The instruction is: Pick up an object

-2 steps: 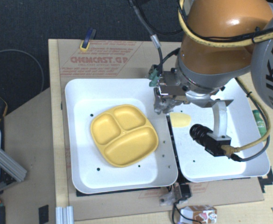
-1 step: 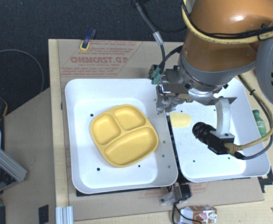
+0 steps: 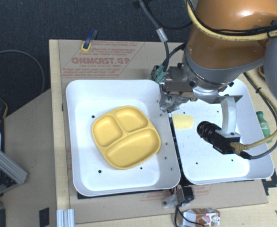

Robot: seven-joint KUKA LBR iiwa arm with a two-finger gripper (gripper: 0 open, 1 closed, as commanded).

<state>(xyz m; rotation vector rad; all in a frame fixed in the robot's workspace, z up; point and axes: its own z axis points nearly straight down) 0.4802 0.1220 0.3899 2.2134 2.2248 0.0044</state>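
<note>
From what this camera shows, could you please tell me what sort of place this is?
Probably a robotics lab bench for grasping trials: a grey-and-orange robot arm reaches over two shallow white plastic bins, one holding a yellow divided plastic plate, with loose black cables around.

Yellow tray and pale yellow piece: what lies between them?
In the camera view, the two bins' adjoining rims separate the tray from the piece.

The yellow three-compartment plastic plate (image 3: 125, 136) fills the middle of the left white bin (image 3: 76, 126), leaving bare floor along its walls, while the grey arm with the orange band (image 3: 233, 37) hangs over the right white bin (image 3: 256, 167), whose near floor lies open.
</note>
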